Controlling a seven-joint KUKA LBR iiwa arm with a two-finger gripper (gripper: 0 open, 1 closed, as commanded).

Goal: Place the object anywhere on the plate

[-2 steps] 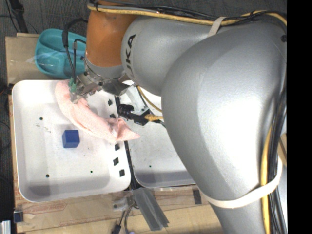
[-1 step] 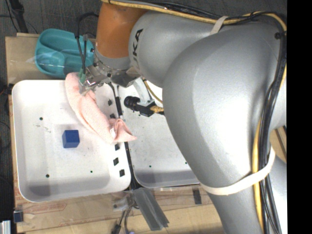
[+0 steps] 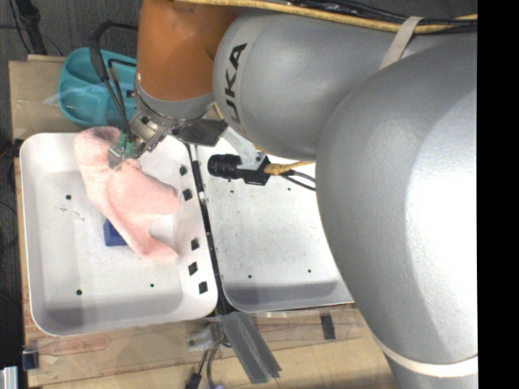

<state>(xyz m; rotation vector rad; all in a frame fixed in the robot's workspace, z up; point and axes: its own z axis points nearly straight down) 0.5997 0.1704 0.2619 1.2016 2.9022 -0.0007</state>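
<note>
My jaws (image 3: 122,151), their state impossible to tell, meet the pink cloth (image 3: 130,201) in the left bin (image 3: 49,282); I should grip firmly, then lift straight.

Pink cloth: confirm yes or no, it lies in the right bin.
No, the pink cloth lies in the left bin, draped over a blue object.

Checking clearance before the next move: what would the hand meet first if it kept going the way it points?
Most likely the pink cloth: the hand points down-left at the cloth's upper end in the left bin. Depth is unclear; it may already touch.
</note>
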